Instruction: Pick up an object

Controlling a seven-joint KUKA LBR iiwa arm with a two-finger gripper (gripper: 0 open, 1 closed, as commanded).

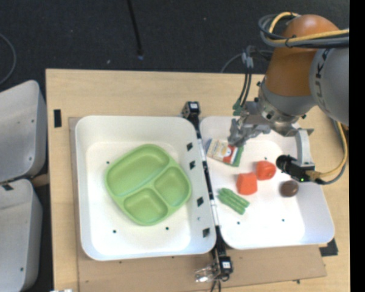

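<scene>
So the arm (304,53) comes in from the right and hangs over the far-left corner of the right bin (316,224). The gripper (240,132) sits just above a small packet (224,152), white with a bit of red and green on it. The packet lies flat near the divider between the two bins, its long axis running roughly left to right with a slight tilt down toward the right. I honestly can't tell if the jaws are open or closed from up here, they're just a dark grey cluster, and nothing is visibly pinched between them.

Other stuff in the right bin: two orange-red blocks, one (247,184) in the middle and another (265,170) just right and a bit farther, nearly touching. A green pod thing (233,200) lies nearer the camera, angled diagonally, far-left to near-right. A brown round lump (289,188) sits off to the right, next to a black fitting with a cable.

The left bin (91,236) holds a green divided plate (148,184) with three compartments, tilted diagonally. Everything's well clear of the packet except the gripper itself.
</scene>
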